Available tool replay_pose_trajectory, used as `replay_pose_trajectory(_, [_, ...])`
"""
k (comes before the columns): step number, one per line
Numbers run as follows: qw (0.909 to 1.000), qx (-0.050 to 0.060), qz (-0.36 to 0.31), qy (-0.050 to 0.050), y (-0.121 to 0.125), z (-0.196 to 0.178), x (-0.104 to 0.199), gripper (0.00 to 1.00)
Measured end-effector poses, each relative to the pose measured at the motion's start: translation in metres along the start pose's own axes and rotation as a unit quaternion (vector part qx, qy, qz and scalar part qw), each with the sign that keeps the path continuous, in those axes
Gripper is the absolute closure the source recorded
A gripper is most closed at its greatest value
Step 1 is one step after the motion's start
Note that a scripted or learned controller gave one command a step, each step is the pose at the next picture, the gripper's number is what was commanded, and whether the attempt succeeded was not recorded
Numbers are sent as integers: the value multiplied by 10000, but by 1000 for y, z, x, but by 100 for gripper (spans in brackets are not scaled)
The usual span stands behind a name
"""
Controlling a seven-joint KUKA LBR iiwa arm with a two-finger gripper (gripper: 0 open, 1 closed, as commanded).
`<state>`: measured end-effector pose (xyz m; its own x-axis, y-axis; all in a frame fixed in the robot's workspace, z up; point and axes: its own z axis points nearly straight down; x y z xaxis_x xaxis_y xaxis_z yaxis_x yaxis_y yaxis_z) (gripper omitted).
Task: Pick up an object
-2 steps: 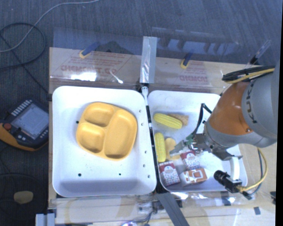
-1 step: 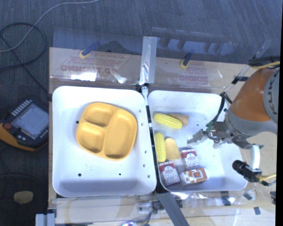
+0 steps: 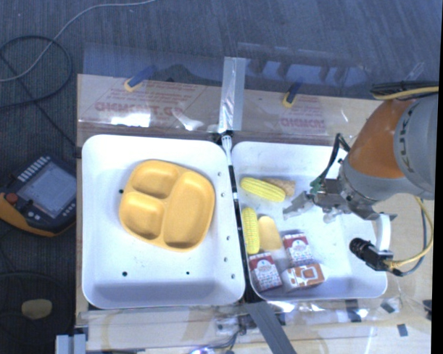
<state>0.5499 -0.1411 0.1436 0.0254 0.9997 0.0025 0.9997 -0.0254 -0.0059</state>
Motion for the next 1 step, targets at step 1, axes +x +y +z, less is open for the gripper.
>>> replay_pose_trajectory(1, [9999,-95,94,-30,-19,53,8,0])
